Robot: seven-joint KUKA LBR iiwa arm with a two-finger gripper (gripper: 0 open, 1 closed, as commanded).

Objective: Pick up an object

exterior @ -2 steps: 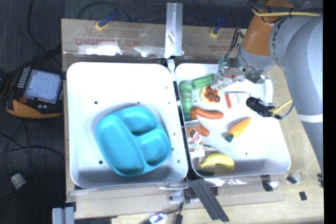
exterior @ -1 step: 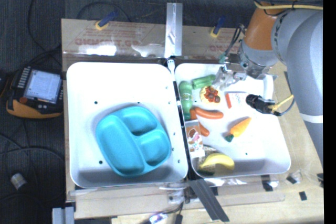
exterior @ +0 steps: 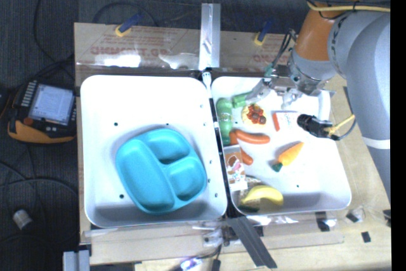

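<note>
While fingers (exterior: 279, 87) hover, grip state unclear | sausage (exterior: 250, 136) lies below, apart.

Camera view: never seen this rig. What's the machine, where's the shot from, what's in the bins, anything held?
One fixed camera looks down at a slant on a bench with two white bins. The grey arm with an orange band reaches in from the right; its gripper hangs over the right bin's far edge. Whether it holds anything cannot be told. The left bin holds a blue tray. The right bin holds toy food: a carrot, a banana, a sausage, something green and small pieces.
</note>
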